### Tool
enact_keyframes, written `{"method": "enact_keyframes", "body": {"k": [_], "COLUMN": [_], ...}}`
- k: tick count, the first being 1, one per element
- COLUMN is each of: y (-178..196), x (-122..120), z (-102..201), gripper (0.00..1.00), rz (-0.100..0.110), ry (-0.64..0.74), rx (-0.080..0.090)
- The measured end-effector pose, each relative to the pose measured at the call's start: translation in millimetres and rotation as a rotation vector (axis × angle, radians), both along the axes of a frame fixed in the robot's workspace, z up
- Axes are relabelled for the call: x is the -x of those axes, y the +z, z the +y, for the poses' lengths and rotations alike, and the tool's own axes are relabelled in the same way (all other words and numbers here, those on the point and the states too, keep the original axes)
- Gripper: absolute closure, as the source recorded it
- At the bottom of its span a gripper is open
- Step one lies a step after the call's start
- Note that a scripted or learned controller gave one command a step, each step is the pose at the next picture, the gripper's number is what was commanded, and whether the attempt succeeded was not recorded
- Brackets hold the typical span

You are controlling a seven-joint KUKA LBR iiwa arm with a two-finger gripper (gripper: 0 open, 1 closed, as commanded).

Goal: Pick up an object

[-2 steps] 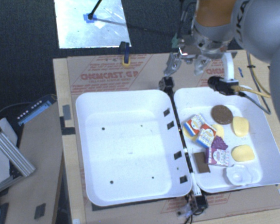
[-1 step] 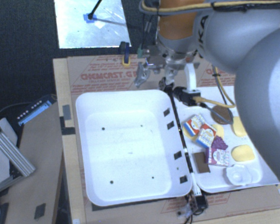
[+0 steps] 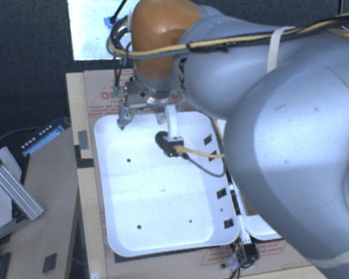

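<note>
- The arm [image 3: 295, 125] has a smooth grey shell that looks like painted metal, a bit shiny.
- Its orange band [image 3: 156, 31] is smooth and glossy.
- The left bin [image 3: 163, 216] looks like smooth white plastic.
- The bench [image 3: 43, 238] looks like matt, pale wood.
- The rail [image 3: 11, 186] is shiny metal.
</note>
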State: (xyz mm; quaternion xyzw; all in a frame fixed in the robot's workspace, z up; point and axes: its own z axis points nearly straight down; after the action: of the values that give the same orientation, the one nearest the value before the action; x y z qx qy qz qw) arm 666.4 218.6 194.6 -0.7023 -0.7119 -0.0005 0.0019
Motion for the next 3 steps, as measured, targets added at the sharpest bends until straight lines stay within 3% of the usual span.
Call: {"method": "enact_keyframes", "body": {"k": [1, 2, 3], "y": [16, 155, 273], "x": [-3, -3, 15], "z": [-7, 18, 16], "gripper": [1.0, 1.0, 1.0], "rz": [-0.006, -0.018, -0.015], "ry": [-0.008, -0.006, -0.007], "rx": [0.001, -0.003, -0.002]}}
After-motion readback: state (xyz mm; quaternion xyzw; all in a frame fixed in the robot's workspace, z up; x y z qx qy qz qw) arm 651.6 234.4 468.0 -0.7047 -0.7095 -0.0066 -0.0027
